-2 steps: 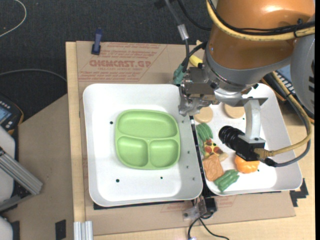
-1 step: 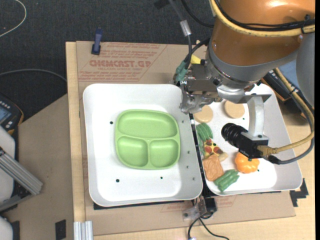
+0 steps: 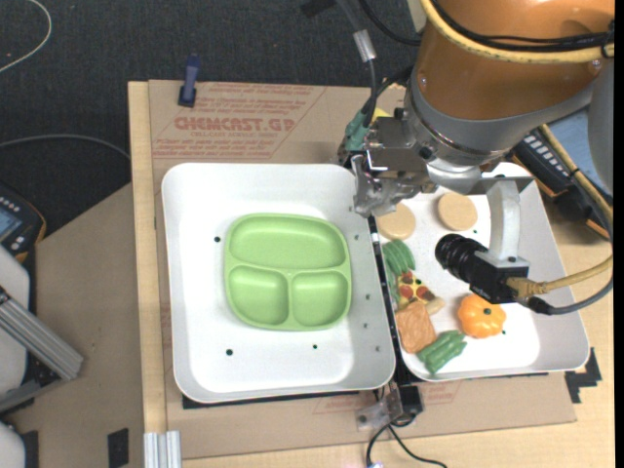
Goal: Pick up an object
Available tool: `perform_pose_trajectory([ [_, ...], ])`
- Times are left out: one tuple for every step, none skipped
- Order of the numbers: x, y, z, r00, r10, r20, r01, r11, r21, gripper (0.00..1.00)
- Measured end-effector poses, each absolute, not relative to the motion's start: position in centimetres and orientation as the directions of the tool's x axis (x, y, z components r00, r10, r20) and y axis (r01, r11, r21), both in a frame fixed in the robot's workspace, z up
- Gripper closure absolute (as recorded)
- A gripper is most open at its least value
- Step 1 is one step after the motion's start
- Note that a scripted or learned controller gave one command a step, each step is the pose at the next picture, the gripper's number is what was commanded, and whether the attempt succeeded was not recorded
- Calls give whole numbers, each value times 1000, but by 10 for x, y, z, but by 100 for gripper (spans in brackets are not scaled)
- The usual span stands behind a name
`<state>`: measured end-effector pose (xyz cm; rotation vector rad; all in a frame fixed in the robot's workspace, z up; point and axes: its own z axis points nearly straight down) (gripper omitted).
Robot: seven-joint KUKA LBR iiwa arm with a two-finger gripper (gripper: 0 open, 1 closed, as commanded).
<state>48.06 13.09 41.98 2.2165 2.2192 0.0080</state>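
Observation:
The right bin (image 3: 556, 344) holds several toy foods. Two round tan biscuits (image 3: 397, 224) (image 3: 456, 211) lie at its back. A green bean pod (image 3: 398, 257), a pizza slice (image 3: 414, 288), a brown toast piece (image 3: 416, 328) and a green pea pod (image 3: 444, 349) run down its left side. An orange fruit (image 3: 481, 317) sits near the front. My gripper (image 3: 369, 195) hangs low at the back left corner of this bin, just left of the nearer biscuit, by the wall between the bins. I see nothing held in it.
The left bin (image 3: 190, 261) carries a green divided plate (image 3: 289, 268) in its middle. A black cylinder on a white bracket (image 3: 473, 261) juts from my wrist over the right bin. Cables run off to the right. Cardboard (image 3: 244, 115) lies under both bins.

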Motion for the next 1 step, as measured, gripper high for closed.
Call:
perform_pose_trajectory([
  [481,131,430,-1,1000,0,1000,1,10,100],
])
